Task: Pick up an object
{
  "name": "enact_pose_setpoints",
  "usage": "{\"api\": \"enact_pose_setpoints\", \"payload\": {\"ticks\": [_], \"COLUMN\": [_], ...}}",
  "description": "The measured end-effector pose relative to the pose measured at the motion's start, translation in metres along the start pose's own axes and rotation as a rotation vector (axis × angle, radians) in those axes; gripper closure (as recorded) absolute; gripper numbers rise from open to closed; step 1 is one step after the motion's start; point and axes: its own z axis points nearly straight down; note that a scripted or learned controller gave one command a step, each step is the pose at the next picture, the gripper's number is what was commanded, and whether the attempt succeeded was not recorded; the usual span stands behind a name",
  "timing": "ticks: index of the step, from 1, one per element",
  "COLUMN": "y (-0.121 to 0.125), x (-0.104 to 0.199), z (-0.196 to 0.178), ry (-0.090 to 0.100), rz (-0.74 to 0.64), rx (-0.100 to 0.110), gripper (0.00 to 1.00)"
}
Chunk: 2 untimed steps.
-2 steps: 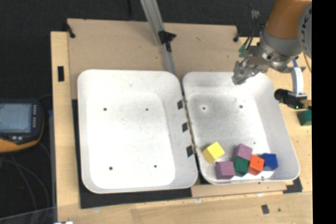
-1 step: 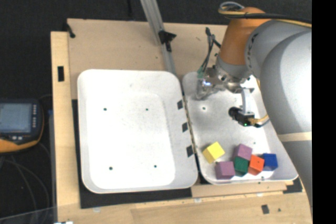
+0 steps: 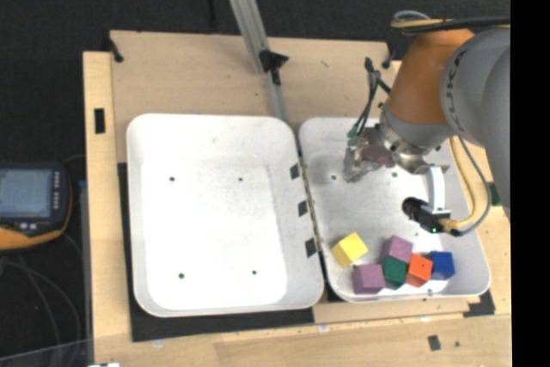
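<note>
The tabletop (image 3: pixel 198 73) carries two white bins side by side, and the arm (image 3: pixel 447 90) reaches in from the right over the right bin (image 3: pixel 331 146); the left bin (image 3: pixel 215 211) plays no part in this step. The claw (image 3: pixel 357 166) hangs over the upper, bare part of the right bin with nothing between its tips, though whether it is parted or closed cannot be told from this angle. The blocks sit well apart from it, bunched along the near edge: a yellow block (image 3: pixel 351 249) stands a little free, while two purple blocks (image 3: pixel 399 249) (image 3: pixel 368 278), a green block (image 3: pixel 394 271), an orange block (image 3: pixel 419 269) and a blue block (image 3: pixel 442 263) crowd together. To do this well, I would aim for the yellow one, since its sides look clear, and come straight down over its middle.
</note>
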Motion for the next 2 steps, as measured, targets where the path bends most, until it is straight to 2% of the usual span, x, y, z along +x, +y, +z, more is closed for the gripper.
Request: {"api": "enact_pose_setpoints", "payload": {"ticks": [1,2], "y": [0.0012,0.0013], "x": [0.0018,0.0018], "z": [0.0038,0.0038], "ry": [0.002,0.002], "rz": [0.003,0.004], "rx": [0.000,-0.001], "gripper": [0.00,0.00]}}
